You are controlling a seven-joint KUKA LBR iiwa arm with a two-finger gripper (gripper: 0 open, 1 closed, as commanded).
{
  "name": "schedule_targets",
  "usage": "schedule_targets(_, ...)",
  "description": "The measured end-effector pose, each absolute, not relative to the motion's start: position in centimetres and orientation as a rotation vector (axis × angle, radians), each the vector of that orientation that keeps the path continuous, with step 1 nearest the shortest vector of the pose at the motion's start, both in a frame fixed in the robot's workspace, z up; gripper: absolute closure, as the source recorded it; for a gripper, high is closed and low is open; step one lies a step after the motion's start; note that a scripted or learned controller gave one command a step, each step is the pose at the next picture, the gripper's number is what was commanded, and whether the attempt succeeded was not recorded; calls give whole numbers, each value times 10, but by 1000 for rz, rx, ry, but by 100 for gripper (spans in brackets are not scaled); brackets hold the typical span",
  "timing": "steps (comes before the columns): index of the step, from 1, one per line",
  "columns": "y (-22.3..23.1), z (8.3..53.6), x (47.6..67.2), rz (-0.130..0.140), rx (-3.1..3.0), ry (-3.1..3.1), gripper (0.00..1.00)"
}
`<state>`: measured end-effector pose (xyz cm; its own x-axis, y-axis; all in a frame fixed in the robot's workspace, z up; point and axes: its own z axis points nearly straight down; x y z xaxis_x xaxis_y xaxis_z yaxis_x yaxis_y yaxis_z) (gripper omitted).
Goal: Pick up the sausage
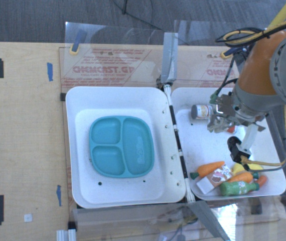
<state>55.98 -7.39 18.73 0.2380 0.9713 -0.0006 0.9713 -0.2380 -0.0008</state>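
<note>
My gripper (pixel 218 124) hangs low over the upper part of the right bin (pixel 276 149), just right of a small tin can (pixel 200 111). A small reddish piece (pixel 231 129) peeks out at the gripper's lower right edge; it may be the sausage, but most of it is hidden by the wrist. Another orange-red end (pixel 262 181) shows in the pile at the bin's bottom right corner.
In the right bin's lower corner lie a carrot (pixel 210 168), a white carton (pixel 209 183), a green bottle (pixel 238 188) and a yellow item (pixel 240 168). The left bin (pixel 78 149) holds a teal divided plate (pixel 122 146). A black cable (pixel 236 149) loops below the wrist.
</note>
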Motion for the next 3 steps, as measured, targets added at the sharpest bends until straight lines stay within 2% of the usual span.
schedule_targets(1, -111, 89, 610, -10, -2347, -2100, 100)
schedule_targets(2, -122, 86, 657, 44, -2005, -2360, 100)
schedule_targets(3, -112, 87, 656, 58, -2136, -2262, 100)
